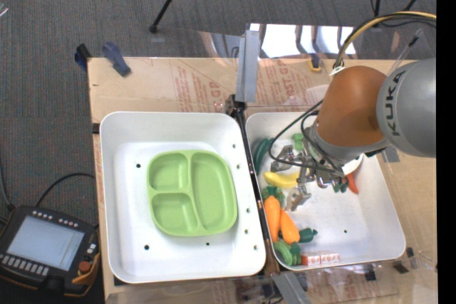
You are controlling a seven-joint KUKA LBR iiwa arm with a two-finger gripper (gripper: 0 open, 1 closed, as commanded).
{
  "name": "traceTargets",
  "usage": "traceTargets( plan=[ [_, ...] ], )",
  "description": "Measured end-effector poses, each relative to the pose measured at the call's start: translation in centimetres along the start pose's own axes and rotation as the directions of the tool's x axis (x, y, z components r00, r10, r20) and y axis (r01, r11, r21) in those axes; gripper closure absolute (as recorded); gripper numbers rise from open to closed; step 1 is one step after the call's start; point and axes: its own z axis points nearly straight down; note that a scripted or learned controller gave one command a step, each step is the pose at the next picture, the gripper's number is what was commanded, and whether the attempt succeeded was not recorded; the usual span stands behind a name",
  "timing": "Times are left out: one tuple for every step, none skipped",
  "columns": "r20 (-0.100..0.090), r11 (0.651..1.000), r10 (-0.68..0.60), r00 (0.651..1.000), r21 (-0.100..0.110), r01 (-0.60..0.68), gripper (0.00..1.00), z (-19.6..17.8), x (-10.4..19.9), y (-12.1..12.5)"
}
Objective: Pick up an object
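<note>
My gripper (303, 189) hovers over the right bin (377, 224).
Grasp state unclear; I should centre above 1 carrot (272, 216) (near-left pile) before descending.

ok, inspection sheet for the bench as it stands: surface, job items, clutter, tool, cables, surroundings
Surface: wooden bench bearing two white bins, left bin and right bin.
Job's things: toy carrots, banana and green vegetables crowd the right bin's left side.
Clutter: green divided plate in the left bin.
Tool: tool low over the right bin beside the banana; grip unclear.
Cables: yellow cable looping above the arm.
Surroundings: handheld controller on grey carpet, lower left; stand legs at top.
</note>
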Motion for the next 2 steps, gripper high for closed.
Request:
traceTargets(
  plan=[
    [-0.002, 0.998, 0.057, 0.998, 0.001, -0.057, 0.00, 0.06, 2.38, -0.24],
    [-0.001, 0.994, 0.109, 0.994, 0.001, -0.109, 0.00, 0.05, 2.10, 0.28]
  ],
)
